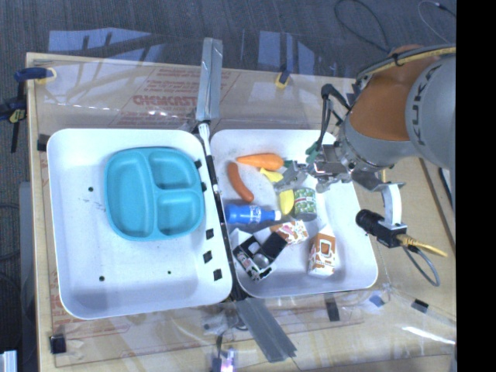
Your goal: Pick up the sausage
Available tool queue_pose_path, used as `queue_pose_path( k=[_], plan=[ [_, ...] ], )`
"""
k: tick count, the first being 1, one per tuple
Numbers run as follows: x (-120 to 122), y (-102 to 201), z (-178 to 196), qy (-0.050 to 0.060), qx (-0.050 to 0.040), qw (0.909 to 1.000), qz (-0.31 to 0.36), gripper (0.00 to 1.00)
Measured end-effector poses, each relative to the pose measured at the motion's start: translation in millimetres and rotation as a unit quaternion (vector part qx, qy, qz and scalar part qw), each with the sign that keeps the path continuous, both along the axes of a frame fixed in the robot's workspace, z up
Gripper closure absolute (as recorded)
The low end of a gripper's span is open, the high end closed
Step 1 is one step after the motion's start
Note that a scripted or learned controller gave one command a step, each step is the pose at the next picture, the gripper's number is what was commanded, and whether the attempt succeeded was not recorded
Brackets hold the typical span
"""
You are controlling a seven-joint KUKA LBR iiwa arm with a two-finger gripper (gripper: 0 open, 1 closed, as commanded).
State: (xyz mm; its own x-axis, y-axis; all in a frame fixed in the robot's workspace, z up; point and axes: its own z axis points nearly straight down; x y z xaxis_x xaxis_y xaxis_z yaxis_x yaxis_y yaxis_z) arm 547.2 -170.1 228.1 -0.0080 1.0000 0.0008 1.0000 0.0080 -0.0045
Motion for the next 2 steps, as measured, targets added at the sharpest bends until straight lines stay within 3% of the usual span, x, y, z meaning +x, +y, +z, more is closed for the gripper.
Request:
queue_pose_path(
  k=[1, 2],
  plan=[
    [39.6, 52.3, -136.8, -0.001, -0.004, 0.9989, -0.046, 0.0],
    [39.6, 54.2, -127.7, 0.0, -0.0024, 0.999, -0.044, 1.0]
  ],
)
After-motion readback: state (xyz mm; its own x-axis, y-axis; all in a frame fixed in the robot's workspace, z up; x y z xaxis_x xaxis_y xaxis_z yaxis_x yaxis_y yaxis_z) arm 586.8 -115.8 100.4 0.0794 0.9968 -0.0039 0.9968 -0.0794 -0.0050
